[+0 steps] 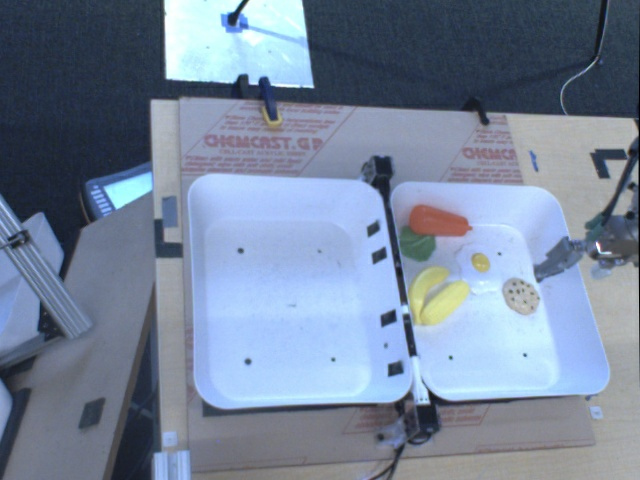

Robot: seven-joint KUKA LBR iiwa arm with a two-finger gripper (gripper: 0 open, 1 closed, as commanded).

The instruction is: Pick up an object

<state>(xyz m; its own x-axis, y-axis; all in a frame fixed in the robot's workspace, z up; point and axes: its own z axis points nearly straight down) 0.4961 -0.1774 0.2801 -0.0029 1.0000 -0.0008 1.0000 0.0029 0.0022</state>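
Gripper [553, 260] of mine hangs over the right bin's [575, 363] right side, grip state unclear, just right of the cookie [520, 295]; the carrot [439, 221] lies lengthwise left-right, far side.

The claw [556, 259] is a slim grey metal piece on a bulkier, blurred grey-and-white wrist.

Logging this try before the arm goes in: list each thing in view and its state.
Orange toy carrot: lying flat, right bin.
Green toy leaf: lying under carrot's end.
Yellow toy banana: lying flat.
White fried egg toy: yolk up.
Round tan cookie: flat.
Grey gripper: over bin's right rim.
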